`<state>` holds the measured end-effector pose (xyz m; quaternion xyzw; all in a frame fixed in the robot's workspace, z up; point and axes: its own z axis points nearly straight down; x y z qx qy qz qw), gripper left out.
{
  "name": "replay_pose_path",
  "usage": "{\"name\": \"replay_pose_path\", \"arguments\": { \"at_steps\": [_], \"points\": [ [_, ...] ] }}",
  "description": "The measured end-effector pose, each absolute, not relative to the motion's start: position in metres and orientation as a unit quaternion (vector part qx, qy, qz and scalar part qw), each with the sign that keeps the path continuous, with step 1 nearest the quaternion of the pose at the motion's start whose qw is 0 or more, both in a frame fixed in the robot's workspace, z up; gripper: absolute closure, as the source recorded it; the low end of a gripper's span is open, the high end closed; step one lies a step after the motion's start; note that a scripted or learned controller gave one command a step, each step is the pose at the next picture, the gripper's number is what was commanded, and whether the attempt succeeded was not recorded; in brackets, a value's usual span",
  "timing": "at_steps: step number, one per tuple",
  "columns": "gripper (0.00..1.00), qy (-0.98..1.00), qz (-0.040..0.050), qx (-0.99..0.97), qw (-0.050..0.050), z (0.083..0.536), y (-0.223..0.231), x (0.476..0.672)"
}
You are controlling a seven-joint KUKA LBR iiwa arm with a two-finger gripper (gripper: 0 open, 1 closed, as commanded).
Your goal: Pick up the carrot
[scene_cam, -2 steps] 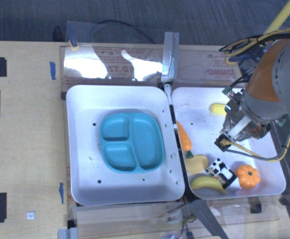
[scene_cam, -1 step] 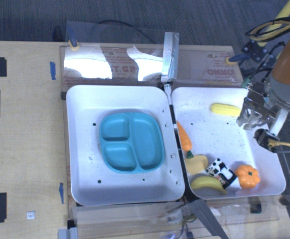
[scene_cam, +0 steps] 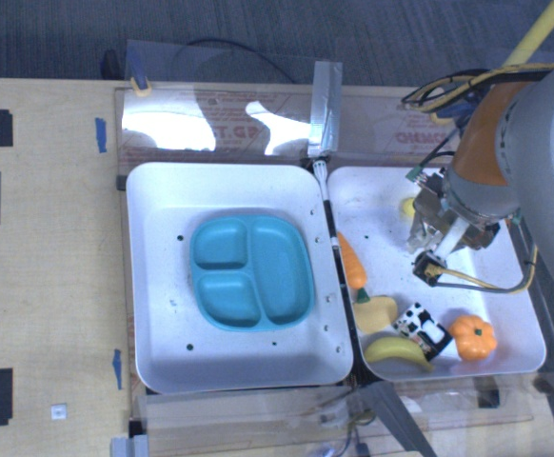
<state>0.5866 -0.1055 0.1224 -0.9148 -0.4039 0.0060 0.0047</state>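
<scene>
Orange carrot in the right bin

The small, tapered orange plastic carrot [scene_cam: 351, 263] with a green stub at its lower end lies flat against the right white bin's [scene_cam: 529, 362] left wall, about midway along that edge, its narrow tip pointing toward the bin's far-left corner.
</scene>
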Motion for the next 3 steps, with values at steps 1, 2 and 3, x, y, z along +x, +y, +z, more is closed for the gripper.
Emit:
{"name": "replay_pose_path", "arguments": {
  "at_steps": [1,2,3],
  "points": [
    [1.00,-0.522,0.0012,-0.853,0.002,0.185,-0.082,0.551],
    [1.00,-0.472,-0.0013,-0.881,-0.001,0.244,-0.094,0.615],
    [1.00,-0.446,0.0006,-0.895,0.000,0.226,-0.090,0.667]
  ]
}}
